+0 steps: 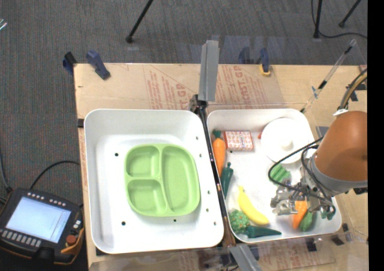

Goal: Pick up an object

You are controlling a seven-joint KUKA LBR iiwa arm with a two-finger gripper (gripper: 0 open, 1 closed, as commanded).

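My gripper (pixel 292 199) hangs low over the near right corner of the right bin (pixel 264 115), under the arm's orange band (pixel 343 147). Just below its metal parts lie a small orange carrot (pixel 299 217) and a green vegetable (pixel 308 222); I cannot see whether it touches them. A green pod (pixel 278 173) lies just left of the wrist. Further left in this bin are a yellow banana (pixel 252 207), broccoli (pixel 238 220), a dark green pepper (pixel 227 178), a long carrot (pixel 219 153) and a red box (pixel 238 139).
A white round dish (pixel 285 136) sits at the back right of the right bin. The left bin (pixel 102 144) holds a light green divided plate (pixel 162 180). A dark green vegetable (pixel 262 232) lies by the near wall. A teach pendant (pixel 39 222) rests off the bench at lower left.
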